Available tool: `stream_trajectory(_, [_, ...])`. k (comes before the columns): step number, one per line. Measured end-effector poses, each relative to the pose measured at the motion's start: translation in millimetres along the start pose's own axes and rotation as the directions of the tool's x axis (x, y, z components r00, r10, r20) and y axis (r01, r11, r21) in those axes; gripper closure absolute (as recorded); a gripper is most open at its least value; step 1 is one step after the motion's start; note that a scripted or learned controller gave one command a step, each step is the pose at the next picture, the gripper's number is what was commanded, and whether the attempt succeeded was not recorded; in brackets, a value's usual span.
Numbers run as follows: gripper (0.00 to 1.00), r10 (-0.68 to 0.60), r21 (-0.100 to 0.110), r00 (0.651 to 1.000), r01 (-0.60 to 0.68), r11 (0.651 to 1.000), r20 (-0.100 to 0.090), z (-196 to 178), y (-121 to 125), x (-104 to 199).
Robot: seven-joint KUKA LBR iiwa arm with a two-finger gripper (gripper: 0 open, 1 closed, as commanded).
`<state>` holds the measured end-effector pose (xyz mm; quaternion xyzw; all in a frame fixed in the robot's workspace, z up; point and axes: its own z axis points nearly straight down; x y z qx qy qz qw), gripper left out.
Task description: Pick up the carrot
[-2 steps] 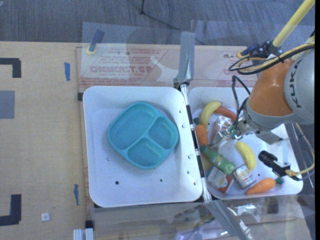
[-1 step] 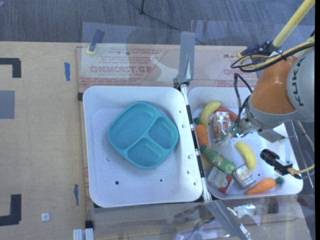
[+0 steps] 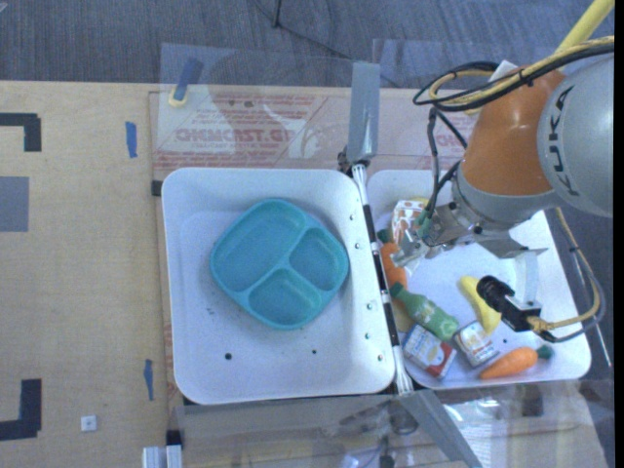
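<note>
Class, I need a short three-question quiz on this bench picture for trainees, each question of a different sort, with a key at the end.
1. True or false: the blue divided plate lies in the left bin.
2. Multiple choice: the carrot lies A) on the plate, B) near the front edge of the right bin, C) on the wooden bench.
3. Fill in: the green bottle lies in the ____ bin.

Key: 1 true; 2 B; 3 right.

Carrot (image 3: 509, 363) in right bin (image 3: 570, 359)
</note>
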<state>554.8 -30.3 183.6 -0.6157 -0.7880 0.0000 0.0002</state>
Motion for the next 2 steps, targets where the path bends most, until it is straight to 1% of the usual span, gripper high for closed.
stream_trajectory(1, [1.00, -0.450, 0.001, 0.893, 0.450, 0.893, -0.002, 0.2, -46.9, 60.8])
stream_trajectory(2, [1.00, -0.479, 0.001, 0.878, 0.479, 0.878, -0.002, -13.0, -54.2, 94.1])
